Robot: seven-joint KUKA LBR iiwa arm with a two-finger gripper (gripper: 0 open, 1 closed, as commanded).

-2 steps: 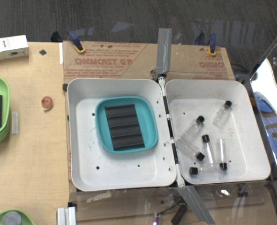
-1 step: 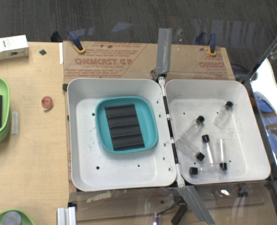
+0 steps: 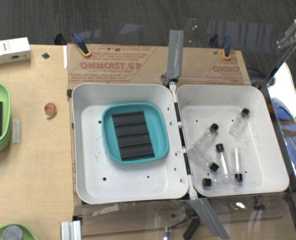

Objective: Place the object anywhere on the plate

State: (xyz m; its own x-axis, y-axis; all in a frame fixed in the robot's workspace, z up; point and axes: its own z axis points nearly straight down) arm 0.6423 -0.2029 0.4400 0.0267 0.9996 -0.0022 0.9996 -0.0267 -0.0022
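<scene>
A teal square plate lies in the middle of the left white bin. A black ridged block sits on the plate and covers most of its centre. In the right white bin lie several clear vials with black caps: one near the back right, one at the centre left, and one toward the front. A shorter vial rests between them. A loose black cap sits near the bin's front wall.
A cardboard sheet lies behind the bins, held by clamps. A grey bar rises at the seam between the bins. On the wooden bench to the left are green bowls, a small reddish disc and a white box.
</scene>
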